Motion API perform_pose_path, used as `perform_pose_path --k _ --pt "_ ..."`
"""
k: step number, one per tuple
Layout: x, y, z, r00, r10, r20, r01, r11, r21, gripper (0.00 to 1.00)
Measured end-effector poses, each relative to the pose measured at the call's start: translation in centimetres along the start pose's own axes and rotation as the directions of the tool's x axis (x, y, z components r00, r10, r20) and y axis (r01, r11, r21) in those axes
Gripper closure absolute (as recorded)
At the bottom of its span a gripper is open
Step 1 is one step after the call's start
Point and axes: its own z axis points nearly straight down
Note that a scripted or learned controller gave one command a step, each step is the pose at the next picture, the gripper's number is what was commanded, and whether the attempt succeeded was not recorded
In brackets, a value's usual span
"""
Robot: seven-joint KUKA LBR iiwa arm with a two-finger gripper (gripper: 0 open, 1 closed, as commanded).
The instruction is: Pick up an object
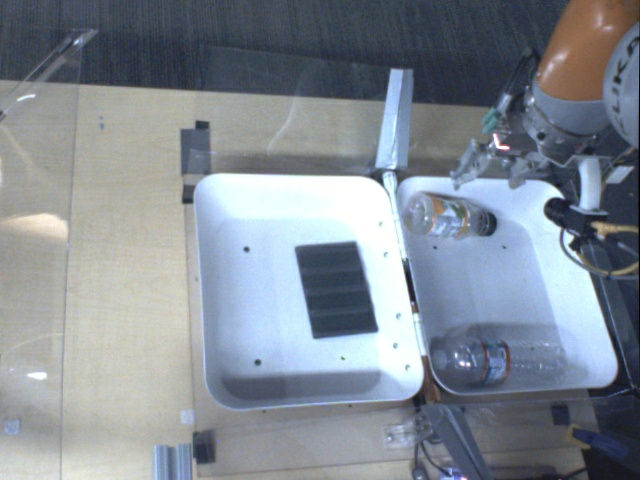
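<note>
Fingers of the gripper hang over the far rim of the right bin, and whether they are parted or closed I cannot tell; nothing shows between them; one clear bottle lies just beside them, another bottle near the front wall; a black ridged block rests in the left bin on the worktop.

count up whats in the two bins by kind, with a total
clear plastic bottles: 2, one at the far end of the right bin, one at its near end
black ridged pad: 1, in the left bin
total: 3
</note>
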Motion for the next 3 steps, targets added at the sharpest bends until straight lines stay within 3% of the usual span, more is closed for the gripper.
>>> perform_pose_path --k 1,2,3 --pt "-0.2 2.3 10.4 0.974 -0.228 0.011 0.228 0.973 -0.033 0.00" --pt "-1.0 -1.5 15.8 0.929 -0.369 0.002 0.369 0.929 -0.004 0.00" --pt "-0.8 -1.2 14.4 0.930 -0.368 0.005 0.368 0.930 -0.014 1.00"
